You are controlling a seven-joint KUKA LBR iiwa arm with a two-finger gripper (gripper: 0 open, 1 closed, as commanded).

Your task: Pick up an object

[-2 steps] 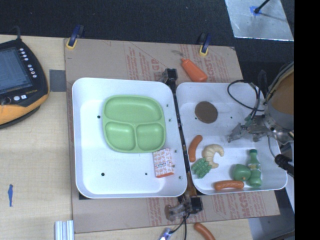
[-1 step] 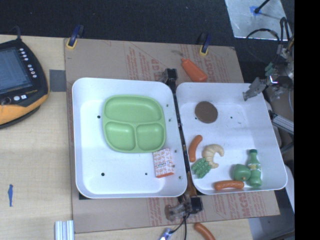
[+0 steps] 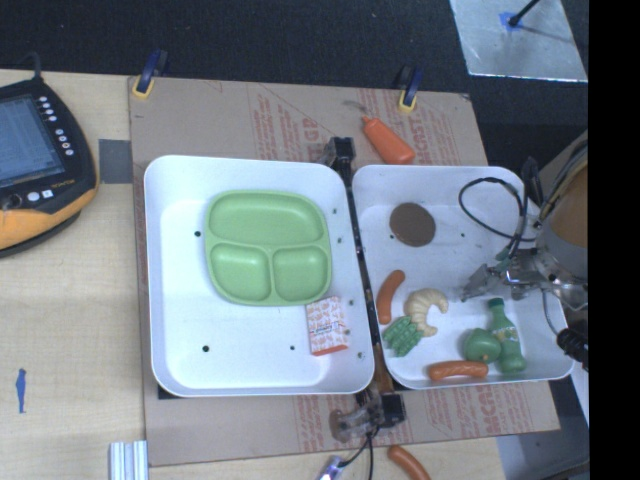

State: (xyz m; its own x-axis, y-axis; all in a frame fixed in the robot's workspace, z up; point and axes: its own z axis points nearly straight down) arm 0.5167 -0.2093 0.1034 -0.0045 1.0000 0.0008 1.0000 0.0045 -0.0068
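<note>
Gripper (image 3: 492,280): low over the right bin (image 3: 455,183), near its right wall — open or closed, impossible to tell.
Right bin: brown disc (image 3: 411,224), orange sausage (image 3: 390,295), croissant (image 3: 427,309), green bottle (image 3: 505,334), green pepper (image 3: 480,346), second sausage (image 3: 458,371) — none between the fingers.
Left bin (image 3: 170,298): green divided plate (image 3: 268,246), small packet (image 3: 326,325) beside it.
Bench: carrot (image 3: 387,140) lying outside the bins.

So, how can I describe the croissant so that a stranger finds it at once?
Look at the right white bin, near the middle of its lower half. The croissant is the pale cream, curved pastry there, beside a green leafy toy and an orange sausage. It is the bin's one beige crescent.
</note>
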